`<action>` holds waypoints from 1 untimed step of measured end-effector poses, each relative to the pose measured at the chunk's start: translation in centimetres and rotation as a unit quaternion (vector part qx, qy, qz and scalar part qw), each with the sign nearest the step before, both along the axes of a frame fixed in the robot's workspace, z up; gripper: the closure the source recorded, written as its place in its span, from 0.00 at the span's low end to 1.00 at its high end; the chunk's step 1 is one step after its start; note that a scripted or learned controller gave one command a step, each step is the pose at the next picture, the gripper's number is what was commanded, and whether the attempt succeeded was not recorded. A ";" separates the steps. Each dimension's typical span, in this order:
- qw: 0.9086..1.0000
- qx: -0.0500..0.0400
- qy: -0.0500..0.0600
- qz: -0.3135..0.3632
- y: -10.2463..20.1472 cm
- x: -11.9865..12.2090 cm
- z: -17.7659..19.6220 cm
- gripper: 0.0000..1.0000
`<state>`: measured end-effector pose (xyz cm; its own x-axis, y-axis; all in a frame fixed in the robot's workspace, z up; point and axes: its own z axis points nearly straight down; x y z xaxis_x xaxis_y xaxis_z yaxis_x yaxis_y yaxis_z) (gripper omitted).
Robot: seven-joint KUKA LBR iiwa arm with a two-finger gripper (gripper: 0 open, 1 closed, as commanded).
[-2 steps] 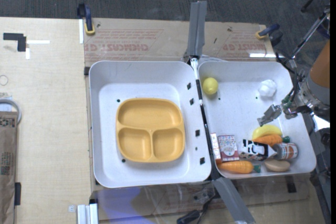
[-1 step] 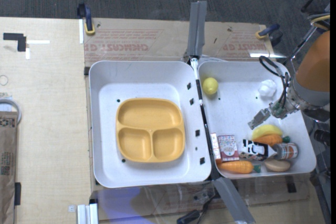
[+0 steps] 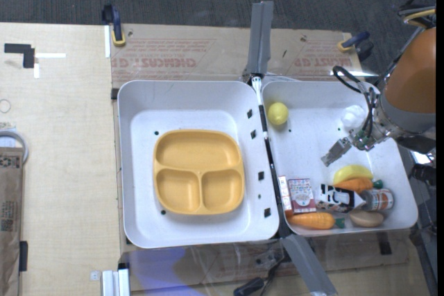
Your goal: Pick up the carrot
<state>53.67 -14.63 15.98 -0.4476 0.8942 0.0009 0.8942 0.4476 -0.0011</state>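
An orange carrot (image 3: 312, 220) with a green stub lies along the front wall of the right bin (image 3: 305, 95), pointing left. A second orange, carrot-like piece (image 3: 356, 184) lies further right, just under a yellow fruit (image 3: 352, 172). My gripper (image 3: 338, 151) hangs over the middle of the right bin, above and slightly left of the yellow fruit and well back from the front carrot. Nothing shows in its grasp.
The left bin (image 3: 132, 149) holds a yellow divided plate (image 3: 199, 172). In the right bin are a lemon (image 3: 277, 114) at the back left, a small red-and-white box (image 3: 300, 193), a black-and-white item (image 3: 338, 197), a can (image 3: 379, 200) and a brown lump (image 3: 366, 219).
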 end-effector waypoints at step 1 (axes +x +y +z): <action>1.000 0.000 0.001 -0.026 -1.3 0.5 -5.2 0.00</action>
<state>54.13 -15.96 10.75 -0.4009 0.9161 0.0024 0.9161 0.4009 -0.0031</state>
